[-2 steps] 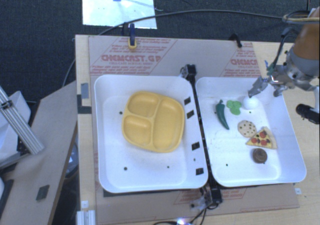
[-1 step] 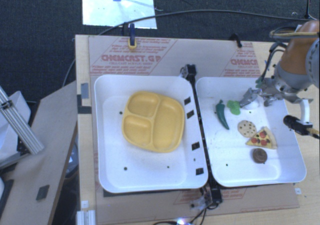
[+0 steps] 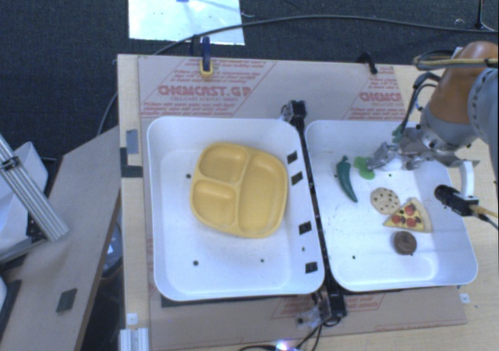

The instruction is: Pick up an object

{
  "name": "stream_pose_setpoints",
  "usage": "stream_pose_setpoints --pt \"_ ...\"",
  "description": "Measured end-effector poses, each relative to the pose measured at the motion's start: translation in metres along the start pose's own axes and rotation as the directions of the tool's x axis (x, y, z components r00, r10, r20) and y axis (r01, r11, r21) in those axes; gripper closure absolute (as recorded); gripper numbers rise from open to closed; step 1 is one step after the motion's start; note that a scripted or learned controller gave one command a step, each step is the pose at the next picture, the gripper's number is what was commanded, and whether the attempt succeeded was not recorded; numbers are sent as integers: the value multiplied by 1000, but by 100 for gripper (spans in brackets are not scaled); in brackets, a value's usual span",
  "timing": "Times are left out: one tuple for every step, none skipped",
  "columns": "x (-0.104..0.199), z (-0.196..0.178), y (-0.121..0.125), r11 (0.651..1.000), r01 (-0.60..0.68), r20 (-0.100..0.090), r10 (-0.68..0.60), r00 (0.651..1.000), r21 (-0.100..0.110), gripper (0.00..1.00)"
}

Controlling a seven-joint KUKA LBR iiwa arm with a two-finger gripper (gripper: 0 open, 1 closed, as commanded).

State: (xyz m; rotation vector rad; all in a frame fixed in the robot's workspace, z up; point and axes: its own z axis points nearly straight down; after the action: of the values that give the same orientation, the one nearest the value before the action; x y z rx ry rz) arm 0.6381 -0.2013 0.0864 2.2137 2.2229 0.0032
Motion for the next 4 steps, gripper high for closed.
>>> stream_pose_setpoints --pt "0 -10 -1 1000 2 -1 -2 1000 5 100" --pt "6 -59 -5 1000 1 0 -1 1000 -2 100" --pt "12 -123 -5 1000 2 1 -2 1000 -4 100" --pt "9 -168 -5 1000 2 1 -2 1000 -2 100"
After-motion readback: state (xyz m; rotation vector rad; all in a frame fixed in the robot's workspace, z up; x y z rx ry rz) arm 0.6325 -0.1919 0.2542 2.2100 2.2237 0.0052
